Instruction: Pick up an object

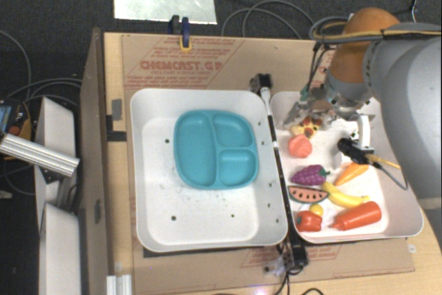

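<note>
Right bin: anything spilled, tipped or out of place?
Nothing stands out. The toy food, including the banana, grapes, carrot and watermelon slice, all lies inside the right bin. The blue plate sits flat in the left bin. The gripper hovers over the right bin's far end.

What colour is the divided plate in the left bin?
Teal blue; the divided plate shows clearly in the camera view.

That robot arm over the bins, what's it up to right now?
The grey arm reaches in from the right, its gripper low at the far end of the right bin, by a pink toy and a small yellow piece. Nothing is visibly held. Plastic grapes, a banana and a carrot lie nearer. The left bin holds a teal divided plate.
</note>
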Action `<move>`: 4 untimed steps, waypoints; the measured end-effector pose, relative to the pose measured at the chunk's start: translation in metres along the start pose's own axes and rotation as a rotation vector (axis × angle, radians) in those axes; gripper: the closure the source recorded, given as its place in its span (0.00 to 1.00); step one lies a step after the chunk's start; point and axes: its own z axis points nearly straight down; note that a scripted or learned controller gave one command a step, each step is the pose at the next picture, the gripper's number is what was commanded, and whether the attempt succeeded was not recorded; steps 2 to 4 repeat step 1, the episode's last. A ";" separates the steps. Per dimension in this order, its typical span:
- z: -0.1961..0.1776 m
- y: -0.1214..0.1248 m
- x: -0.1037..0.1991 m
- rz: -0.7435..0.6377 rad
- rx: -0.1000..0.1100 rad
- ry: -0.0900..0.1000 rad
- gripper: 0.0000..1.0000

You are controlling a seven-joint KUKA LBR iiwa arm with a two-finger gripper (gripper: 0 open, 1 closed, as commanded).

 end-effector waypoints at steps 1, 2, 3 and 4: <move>-0.010 0.000 0.000 -0.002 0.000 0.000 1.00; -0.010 0.000 0.000 -0.002 0.000 0.000 1.00; -0.010 0.000 0.000 -0.002 0.000 0.000 1.00; -0.010 0.000 0.000 -0.002 0.000 0.000 1.00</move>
